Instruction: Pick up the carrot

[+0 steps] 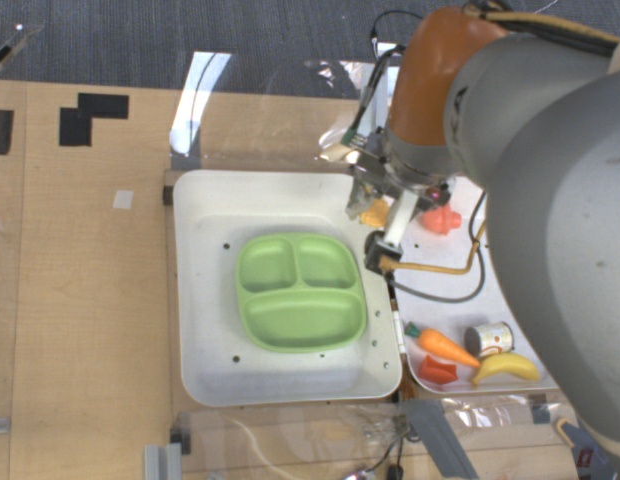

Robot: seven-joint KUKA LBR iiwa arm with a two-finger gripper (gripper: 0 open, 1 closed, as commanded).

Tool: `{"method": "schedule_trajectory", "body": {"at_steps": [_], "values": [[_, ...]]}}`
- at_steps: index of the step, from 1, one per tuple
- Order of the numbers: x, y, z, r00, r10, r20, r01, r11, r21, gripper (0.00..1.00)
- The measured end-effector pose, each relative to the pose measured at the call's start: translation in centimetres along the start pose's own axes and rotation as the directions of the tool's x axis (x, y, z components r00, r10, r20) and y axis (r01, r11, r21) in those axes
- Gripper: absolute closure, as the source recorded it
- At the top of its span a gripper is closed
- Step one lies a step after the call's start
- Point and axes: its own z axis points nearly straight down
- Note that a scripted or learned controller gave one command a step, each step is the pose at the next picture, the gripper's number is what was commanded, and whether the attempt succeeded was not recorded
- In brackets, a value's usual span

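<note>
The gripper (372, 190) hangs over the far end of the wall that the two bins share. Its tip is lost among the wrist parts, so I cannot tell how far it is open or whether it has hold of anything. A small yellow thing (374, 212) lies just under it; I cannot say what it is. Near it, in the right bin (458, 268), is a pink-red toy (441, 220).

The carrot (445, 345) lies well apart from the gripper, at the near end of the same bin, with its green top close to the shared wall and its point toward a small can (492, 338). A red piece (437, 371) lies just beside it, and a banana (508, 368) is near its point.

To do this step well, I think the arm should go to the near end, come straight down over the thick middle of the carrot, and close across its width. The neighbours are close, so a slanted approach may push or take the red piece instead.
</note>
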Motion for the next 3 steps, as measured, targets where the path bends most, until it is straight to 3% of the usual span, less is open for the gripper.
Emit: {"method": "schedule_trajectory", "body": {"at_steps": [1, 2, 3], "values": [[-5.5, 1.2, -7.3, 0.935, -0.354, -0.001, 0.354, 0.935, -0.004, 1.0], [-14.7, 5.8, -9.4, 0.901, -0.433, 0.0, 0.433, 0.901, -0.003, 1.0], [-10.4, 7.2, -1.7, 0.847, -0.532, 0.0, 0.532, 0.847, -0.002, 1.0]]}}
